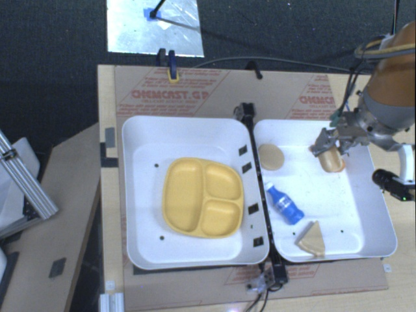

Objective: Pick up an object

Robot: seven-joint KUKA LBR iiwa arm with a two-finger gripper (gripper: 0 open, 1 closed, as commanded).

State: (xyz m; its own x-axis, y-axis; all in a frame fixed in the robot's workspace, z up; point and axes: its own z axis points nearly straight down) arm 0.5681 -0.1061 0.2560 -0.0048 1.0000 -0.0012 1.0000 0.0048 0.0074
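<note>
Tool (330,149) low over the far right part of the right bin (370,229), hung from the grey arm with its orange band reaching in from the right. Directly at the tool's tip, a tan, bread-like piece (333,162), touching or nearly touching it; whether clamped or merely beside the tool, cannot tell, and the tool's open or closed state likewise cannot be read from this slant. Left of that, near the bin's far left corner, a round beige disc (271,156) lying flat. Nearer and toward the middle of the same bin, a small blue bottle (285,205) on its side, angled from far left to near right. Nearer again, just beside the bottle's near end, a tan wedge (312,238) close to the near wall. Across the dividing rims, in the left bin (140,174), a yellow divided plate (202,197) with three compartments, sitting about centre. Under both bins, a brown printed sheet (169,90) on the counter (75,194), with a blue and yellow clamp (171,64) at its far edge.
</note>
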